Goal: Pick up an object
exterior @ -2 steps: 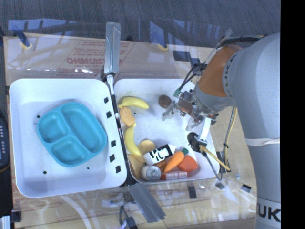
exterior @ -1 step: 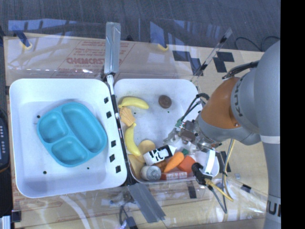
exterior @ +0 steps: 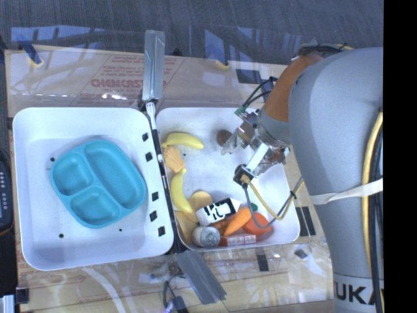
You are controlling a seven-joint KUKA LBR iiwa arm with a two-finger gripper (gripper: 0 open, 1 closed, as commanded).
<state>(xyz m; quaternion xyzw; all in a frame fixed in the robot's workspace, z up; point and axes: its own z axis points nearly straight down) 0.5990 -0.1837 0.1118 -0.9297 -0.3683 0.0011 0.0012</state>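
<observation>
Looming closest to the lens, the grey arm [exterior: 339,149] is filling the right side of the camera view, its orange band [exterior: 281,96] curving just above the wrist. It is reaching leftward and down over the right bin [exterior: 195,116], with the gripper [exterior: 246,154] hanging over the bin's bare floor near the right wall. Nothing is sitting between its fingers, and whether they are spread or closed I cannot tell at this angle.

Objects are lying mostly along the bin's left and front. A yellow banana [exterior: 183,139] is resting near the divider, with a second banana [exterior: 179,191] below it. At the front edge a carrot [exterior: 236,222], a small can [exterior: 208,237] and a black-and-white box [exterior: 217,210] are crowding together, touching. A small brown object [exterior: 225,136] is sitting alone just left of the gripper.

That brown piece is probably the easiest pick: it looks light and stiff, and stands apart from its neighbours, so closing across its middle should work. The bananas may roll or slip.

A blue divided plate [exterior: 98,182] is lying in the left bin [exterior: 26,129].
</observation>
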